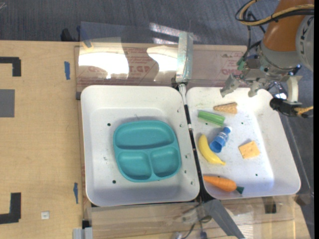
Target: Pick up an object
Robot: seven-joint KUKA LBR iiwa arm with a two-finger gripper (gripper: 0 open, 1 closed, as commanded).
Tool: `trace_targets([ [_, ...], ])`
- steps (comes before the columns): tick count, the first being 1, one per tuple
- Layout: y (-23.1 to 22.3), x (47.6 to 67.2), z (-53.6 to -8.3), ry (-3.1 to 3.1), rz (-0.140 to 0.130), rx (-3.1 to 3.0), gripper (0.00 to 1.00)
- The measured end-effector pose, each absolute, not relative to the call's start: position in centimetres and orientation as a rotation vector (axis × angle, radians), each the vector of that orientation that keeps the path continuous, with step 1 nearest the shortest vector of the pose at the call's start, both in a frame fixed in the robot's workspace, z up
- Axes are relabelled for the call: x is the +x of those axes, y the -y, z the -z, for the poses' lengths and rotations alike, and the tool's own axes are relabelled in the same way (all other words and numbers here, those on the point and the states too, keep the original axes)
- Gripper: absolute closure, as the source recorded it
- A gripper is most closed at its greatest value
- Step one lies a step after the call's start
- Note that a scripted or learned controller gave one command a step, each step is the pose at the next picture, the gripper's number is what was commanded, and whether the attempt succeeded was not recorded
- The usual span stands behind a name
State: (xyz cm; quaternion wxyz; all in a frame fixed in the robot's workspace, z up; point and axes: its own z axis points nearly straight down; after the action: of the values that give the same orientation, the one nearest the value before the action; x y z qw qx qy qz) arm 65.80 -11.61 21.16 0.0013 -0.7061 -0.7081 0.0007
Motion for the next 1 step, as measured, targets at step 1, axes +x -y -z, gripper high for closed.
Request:
trace_targets([
  [1,11.18,59.89,-12.2,2.342,-0.008,-2.082,0.0],
])
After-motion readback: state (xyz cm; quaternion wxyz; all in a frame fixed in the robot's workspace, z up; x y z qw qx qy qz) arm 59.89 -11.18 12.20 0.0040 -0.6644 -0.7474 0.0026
